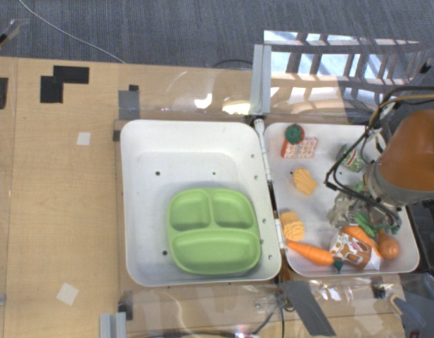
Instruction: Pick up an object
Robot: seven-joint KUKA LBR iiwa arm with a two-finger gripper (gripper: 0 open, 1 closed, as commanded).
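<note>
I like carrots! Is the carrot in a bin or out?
In. The carrot lies flat inside the right bin, along its near wall.

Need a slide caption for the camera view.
Grey arm's gripper lowered among toy food in right white bin; green divided plate in left.

Grey arm [396, 182], orange band, black cables

fixed overhead camera, slanted down, both bins [143, 160] framed
</note>
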